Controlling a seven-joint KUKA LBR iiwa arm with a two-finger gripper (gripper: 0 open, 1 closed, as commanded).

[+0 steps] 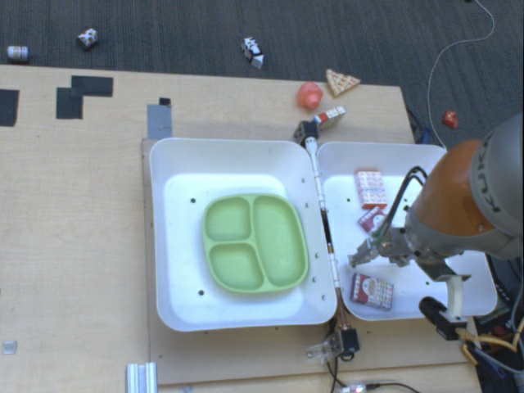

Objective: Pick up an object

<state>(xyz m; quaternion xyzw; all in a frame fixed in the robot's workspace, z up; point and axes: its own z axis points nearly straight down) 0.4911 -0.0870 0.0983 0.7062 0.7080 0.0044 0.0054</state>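
In the right bin (340,211) lie three red-and-white packets: one upright near the back (370,187), a smaller red one (372,217) just below it, and a flat one (372,291) near the front edge. My gripper (370,249) hangs low over the bin between the small red packet and the front packet, under the grey wrist and orange band (454,199). The wrist hides part of the small red packet. Nothing is visibly held.
The left bin (176,244) holds a green three-part plate (255,242). On the bench behind the bins lie a red ball (309,95), a pizza-slice toy (342,81) and a red-white tube (332,115). Cables trail at the front right.
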